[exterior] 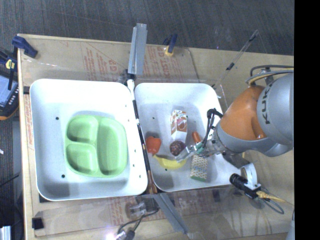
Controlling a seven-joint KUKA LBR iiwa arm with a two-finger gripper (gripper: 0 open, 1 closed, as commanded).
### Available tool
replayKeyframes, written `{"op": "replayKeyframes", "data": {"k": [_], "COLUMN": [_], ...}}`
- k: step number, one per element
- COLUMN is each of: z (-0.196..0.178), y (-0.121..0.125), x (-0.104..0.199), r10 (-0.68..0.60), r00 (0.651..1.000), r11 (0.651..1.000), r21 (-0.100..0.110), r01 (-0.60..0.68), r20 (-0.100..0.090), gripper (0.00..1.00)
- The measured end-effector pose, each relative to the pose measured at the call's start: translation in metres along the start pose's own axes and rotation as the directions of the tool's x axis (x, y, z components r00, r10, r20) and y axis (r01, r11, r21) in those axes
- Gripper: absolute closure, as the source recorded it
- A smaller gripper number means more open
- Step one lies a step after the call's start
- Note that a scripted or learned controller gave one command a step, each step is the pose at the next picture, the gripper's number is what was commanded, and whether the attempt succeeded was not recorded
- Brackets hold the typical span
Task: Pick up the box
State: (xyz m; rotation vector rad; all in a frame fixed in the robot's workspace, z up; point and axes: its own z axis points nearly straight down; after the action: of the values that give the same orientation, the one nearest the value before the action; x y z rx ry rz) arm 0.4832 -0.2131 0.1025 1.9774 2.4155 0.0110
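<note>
So the grey arm with the orange band [250, 116] is reaching in from the right, and its end effector [196, 149] is down inside the right white bin [150, 96], near that bin's right wall. Honestly can't tell if it's spread or pressed together, it's too cluttered and small down there.

The box for this one looks like the small white and red carton [179, 122], lying in the middle of the right bin. It sits up and to the left of the end effector, close by but apart from it, nothing is pinching it.

Other stuff in that bin: a dark round fruit-looking thing [176, 147] just left of the end effector, a yellow banana [170, 162] below that, a red pepper-like piece [153, 144] by the left wall, and a pale checked packet [199, 168] right under the end effector.

Left white bin [45, 96] holds a green divided plastic tray [96, 145]. Both bins sit on the wooden tabletop [100, 54].
</note>
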Motion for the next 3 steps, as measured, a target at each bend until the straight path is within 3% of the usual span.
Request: {"op": "replayKeyframes", "data": {"k": [3], "z": [0.0001], "y": [0.0], "x": [0.0], "r10": [0.0], "r00": [1.0], "r11": [1.0], "r21": [0.0], "r01": [0.0], "r20": [0.0], "gripper": [0.0]}}
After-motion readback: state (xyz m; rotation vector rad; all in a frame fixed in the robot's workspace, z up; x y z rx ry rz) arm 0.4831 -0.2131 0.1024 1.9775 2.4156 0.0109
